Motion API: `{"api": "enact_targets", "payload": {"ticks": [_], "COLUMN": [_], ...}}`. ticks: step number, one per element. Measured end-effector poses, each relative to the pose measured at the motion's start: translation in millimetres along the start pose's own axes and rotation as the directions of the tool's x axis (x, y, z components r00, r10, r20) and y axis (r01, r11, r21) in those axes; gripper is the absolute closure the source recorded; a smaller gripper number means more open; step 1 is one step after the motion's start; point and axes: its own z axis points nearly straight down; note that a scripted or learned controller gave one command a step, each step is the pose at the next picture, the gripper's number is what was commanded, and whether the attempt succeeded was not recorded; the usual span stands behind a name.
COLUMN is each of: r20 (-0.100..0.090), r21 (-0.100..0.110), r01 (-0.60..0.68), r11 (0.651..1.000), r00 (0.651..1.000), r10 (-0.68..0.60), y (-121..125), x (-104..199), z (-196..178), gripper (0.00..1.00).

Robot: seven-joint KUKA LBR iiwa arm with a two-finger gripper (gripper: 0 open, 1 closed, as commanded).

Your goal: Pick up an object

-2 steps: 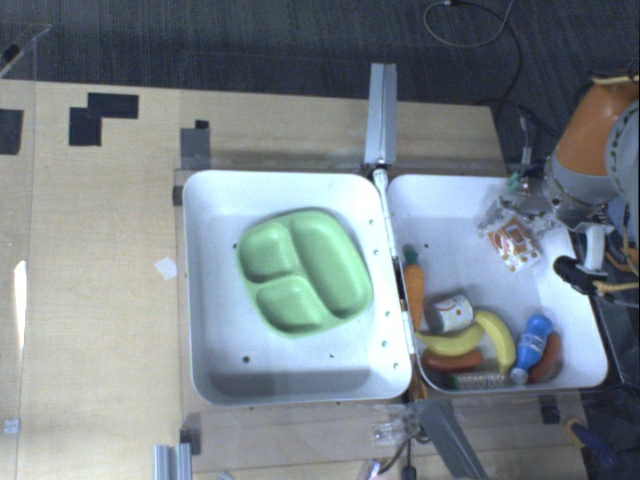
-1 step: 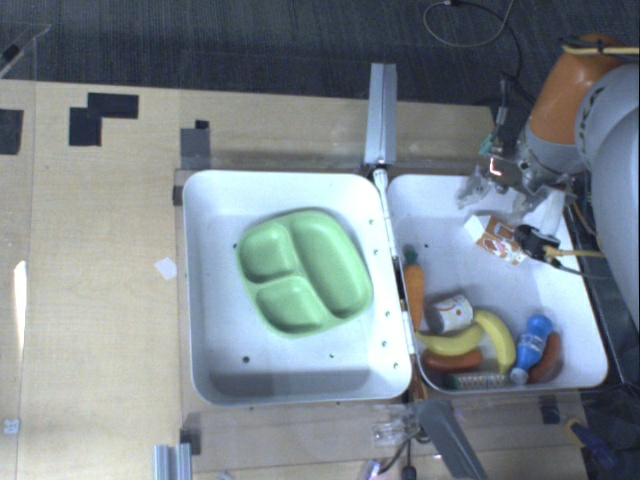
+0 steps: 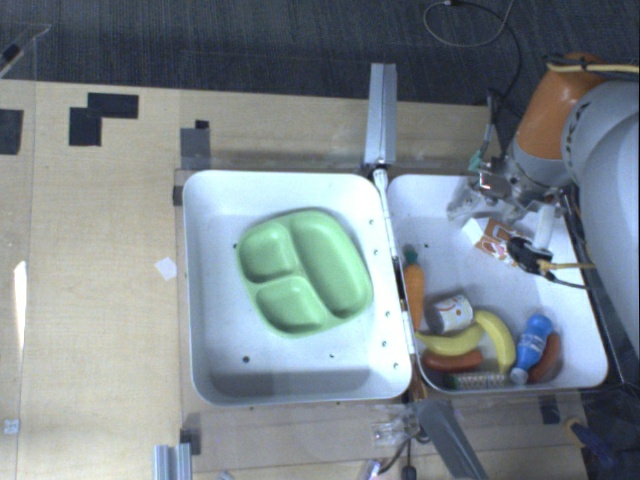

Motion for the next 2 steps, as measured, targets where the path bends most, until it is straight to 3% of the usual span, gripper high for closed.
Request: {"api": "enact_targets", "payload": {"ticks": [1, 2], "r20": [0.000, -0.001], "r21": [-0.007, 0.000], "r01": [0.007, 0.009], "r11": [1.000, 1.000], "r00": [1.000, 1.000], "r10": [-0.007, -0.009], "y": [2.1, -10.6], "x": [2.8, 43.0], "z": [-11.3, -188.8], "gripper": [1.00, 1.00]}}
